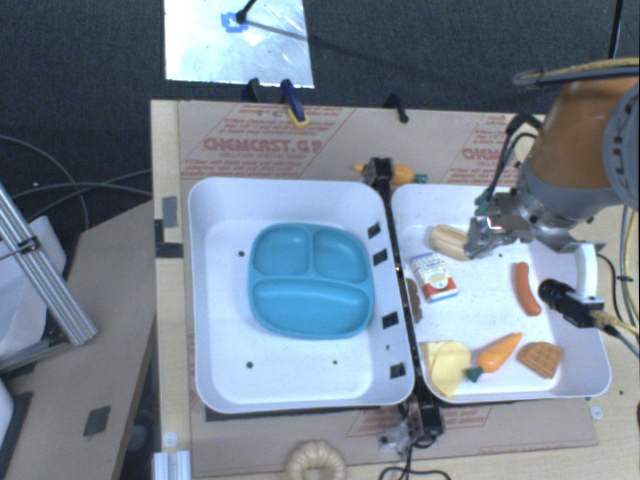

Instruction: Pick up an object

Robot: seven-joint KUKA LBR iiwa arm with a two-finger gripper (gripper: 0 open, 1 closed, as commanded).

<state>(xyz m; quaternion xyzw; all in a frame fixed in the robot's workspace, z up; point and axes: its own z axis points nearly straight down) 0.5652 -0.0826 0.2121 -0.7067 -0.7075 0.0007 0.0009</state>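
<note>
My gripper (481,238) hangs over the back of the right bin (600,373), just right of a pale bread roll (449,239). Near it lie a small white and red carton (435,276), a red sausage (526,288), an orange carrot (496,352), a waffle (541,359) and a yellow piece of cheese (445,364). Nothing shows between the fingers.
The left bin (215,268) holds a blue divided plate (310,279). A black divider with clips (395,268) runs between the bins. An orange thing (400,175) lies behind the bins on the cardboard. A ring-shaped pastry (320,460) sits at the front edge.
</note>
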